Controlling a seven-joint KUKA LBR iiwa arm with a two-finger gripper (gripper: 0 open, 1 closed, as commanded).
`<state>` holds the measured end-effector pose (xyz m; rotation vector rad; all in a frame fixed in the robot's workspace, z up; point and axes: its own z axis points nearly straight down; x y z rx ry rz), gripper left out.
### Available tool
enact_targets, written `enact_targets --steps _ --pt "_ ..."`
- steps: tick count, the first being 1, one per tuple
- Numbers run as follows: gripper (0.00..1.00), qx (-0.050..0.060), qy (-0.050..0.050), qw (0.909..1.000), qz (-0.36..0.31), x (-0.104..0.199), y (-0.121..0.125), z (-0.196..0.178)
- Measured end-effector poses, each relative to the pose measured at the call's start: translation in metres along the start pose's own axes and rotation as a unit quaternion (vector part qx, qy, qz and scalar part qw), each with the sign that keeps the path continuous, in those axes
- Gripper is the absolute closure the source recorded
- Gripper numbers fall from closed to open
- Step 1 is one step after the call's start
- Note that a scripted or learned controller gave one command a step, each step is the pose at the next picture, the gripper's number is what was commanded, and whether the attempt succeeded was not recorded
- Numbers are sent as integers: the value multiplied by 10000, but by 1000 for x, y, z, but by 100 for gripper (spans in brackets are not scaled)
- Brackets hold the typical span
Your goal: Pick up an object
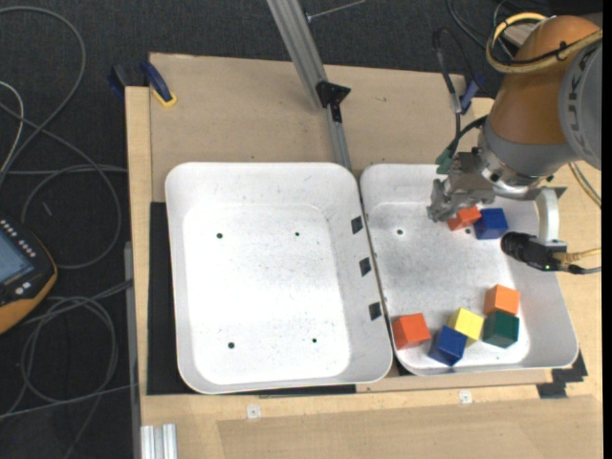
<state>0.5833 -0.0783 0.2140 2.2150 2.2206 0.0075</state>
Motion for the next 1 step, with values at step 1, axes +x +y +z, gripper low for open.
enact_targets --steps 1 --pt "100 -5 -3 10000 4 0 2 -54"
